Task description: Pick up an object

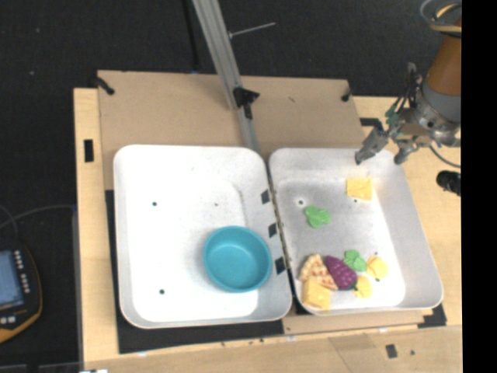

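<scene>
My gripper [382,151] hangs over the far right corner of the right bin [404,208], its two dark fingers spread apart with nothing between them. Just below it lies a flat yellow square piece [359,188]. A small green toy [317,217] sits near the bin's middle. At the near edge of that bin is a cluster: a purple grape bunch [339,271], a tan waffle-like piece [312,268], a yellow block [317,294], a green piece [354,259] and two small yellow bits [376,268].
The left bin [155,185] holds a teal bowl [236,258] near its front right corner. A grey metal pole [225,61] slants up from between the bins. The arm's orange band [444,67] is at the right edge.
</scene>
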You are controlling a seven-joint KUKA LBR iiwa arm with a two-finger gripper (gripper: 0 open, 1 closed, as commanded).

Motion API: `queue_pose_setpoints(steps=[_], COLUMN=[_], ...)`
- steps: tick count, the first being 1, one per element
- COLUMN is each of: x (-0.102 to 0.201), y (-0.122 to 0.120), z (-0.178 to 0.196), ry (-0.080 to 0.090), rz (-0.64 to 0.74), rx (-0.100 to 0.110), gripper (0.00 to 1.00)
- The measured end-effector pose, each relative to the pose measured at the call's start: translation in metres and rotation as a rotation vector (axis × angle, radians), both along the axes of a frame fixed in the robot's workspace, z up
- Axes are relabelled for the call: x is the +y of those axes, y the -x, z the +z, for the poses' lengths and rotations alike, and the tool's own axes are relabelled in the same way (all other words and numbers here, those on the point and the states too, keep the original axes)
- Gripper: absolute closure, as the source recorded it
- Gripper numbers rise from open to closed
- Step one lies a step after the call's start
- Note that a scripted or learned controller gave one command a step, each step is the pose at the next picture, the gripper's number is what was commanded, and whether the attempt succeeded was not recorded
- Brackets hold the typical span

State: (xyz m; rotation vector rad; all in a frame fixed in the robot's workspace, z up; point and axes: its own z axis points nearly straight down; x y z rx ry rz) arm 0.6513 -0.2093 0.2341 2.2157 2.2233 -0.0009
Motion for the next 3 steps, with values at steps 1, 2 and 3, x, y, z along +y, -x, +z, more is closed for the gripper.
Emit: queue_pose_setpoints(steps=[1,2,3], x=[0.000,-0.011,-0.013], y=[0.000,0.006,0.002], z=[0.000,-0.051,-0.113], ry=[0.001,0.000,-0.001], rz=[0.001,-0.004,-0.002], rx=[0.001,0.004,0.006], gripper=[0.00,0.00,0.00])
